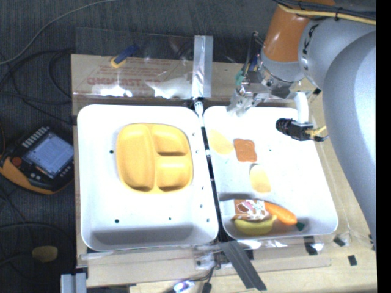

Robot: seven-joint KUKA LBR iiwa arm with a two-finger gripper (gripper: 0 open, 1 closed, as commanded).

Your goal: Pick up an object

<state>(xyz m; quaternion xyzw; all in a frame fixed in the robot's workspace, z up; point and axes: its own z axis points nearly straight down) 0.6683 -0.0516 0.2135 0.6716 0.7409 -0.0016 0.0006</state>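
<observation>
The right bin (311, 182) holds several play-food pieces. A pale yellow piece (220, 144) lies beside an orange-brown square slice (245, 150), with a pale yellow oval (260, 179) below them. At the front wall lie an orange carrot (282, 213), a yellow banana (253, 226) and a small red-and-white piece (248, 208), bunched together. My gripper (243, 97) hangs over the far left rim of the right bin, above and apart from every piece. Nothing is visibly held in it.
The left bin (98, 212) contains a yellow divided tray (154, 157). A central divider wall (206, 163) separates the bins. A black part (293, 128) on the arm overhangs the right bin's far side. A clear plastic sheet (140, 72) lies behind the bins.
</observation>
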